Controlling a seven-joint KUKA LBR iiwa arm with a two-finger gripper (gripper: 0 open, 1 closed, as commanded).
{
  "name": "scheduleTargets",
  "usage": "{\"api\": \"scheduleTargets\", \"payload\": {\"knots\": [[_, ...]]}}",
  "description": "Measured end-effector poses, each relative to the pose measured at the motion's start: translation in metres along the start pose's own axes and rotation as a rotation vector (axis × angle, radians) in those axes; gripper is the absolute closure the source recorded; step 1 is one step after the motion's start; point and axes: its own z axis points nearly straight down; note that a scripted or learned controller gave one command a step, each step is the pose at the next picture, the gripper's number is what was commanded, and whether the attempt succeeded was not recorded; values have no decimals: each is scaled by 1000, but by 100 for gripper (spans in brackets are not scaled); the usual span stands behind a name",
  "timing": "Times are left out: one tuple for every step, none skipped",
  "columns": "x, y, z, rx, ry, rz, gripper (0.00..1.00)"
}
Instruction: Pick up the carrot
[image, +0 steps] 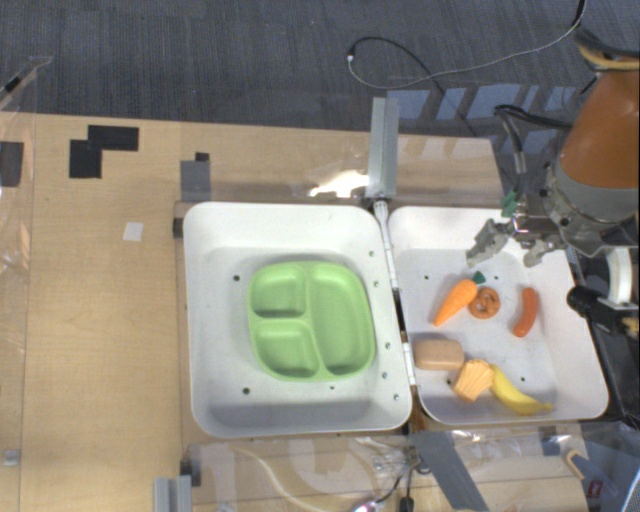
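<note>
Two white bins on table; carrot (456, 301) lies in right bin (430, 235), centre-right of frame, touching small round orange item (486, 303). Tool (510, 240) hovers above it at upper right, fingers spread, empty. Carrot likely light, rigid, smooth plastic; thick mid-body offers best hold, across taper.

Open white floor lies left of the carrot (456, 300) in the right bin (420, 250). An orange round piece (486, 302) touches its right side; the tan block (439, 353) sits just below. The gripper (510, 243) hangs above, apart.
</note>
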Motion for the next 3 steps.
{"api": "scheduleTargets", "payload": {"knots": [[-6,-13,138,2,1,-168,0],[-45,27,174,-16,-6,-342,0],[-46,30,174,-17,-8,-389,0]]}}
